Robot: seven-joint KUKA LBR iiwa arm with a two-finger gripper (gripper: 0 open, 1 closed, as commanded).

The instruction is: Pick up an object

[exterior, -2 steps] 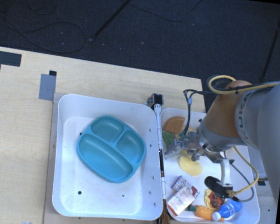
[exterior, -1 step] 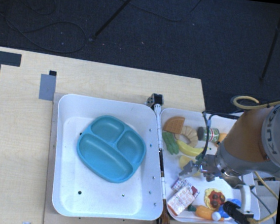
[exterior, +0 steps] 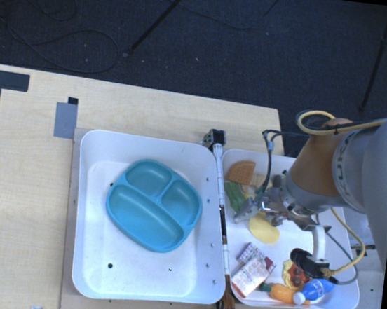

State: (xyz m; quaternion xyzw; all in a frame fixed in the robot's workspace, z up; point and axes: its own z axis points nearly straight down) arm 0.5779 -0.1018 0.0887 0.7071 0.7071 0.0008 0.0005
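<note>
Low over the right bin (exterior: pixel 352 295), the claw (exterior: pixel 257 209) sits at the bin's upper-middle area; whether it is spread or closed cannot be told from this angle. Directly beneath and just right of it lies a pale yellow, rounded object (exterior: pixel 264 229), lemon-like in shape, touching or nearly touching the claw's underside. Immediately left of the claw lies a green item (exterior: pixel 234 194), and above that a tan wafer-like piece (exterior: pixel 241 171). Below the claw, a red-and-white packet (exterior: pixel 251 271) lies tilted, with an orange piece (exterior: pixel 278 292) and a blue-capped bottle (exterior: pixel 315 291) further below to the right. The arm (exterior: pixel 351 164) enters from the right, its orange band (exterior: pixel 312 166) directly above the wrist, angled down into the bin. Well left of the claw, the left bin (exterior: pixel 80 206) holds a blue divided plate (exterior: pixel 153 204). Both bins rest on the table (exterior: pixel 11 197).
</note>
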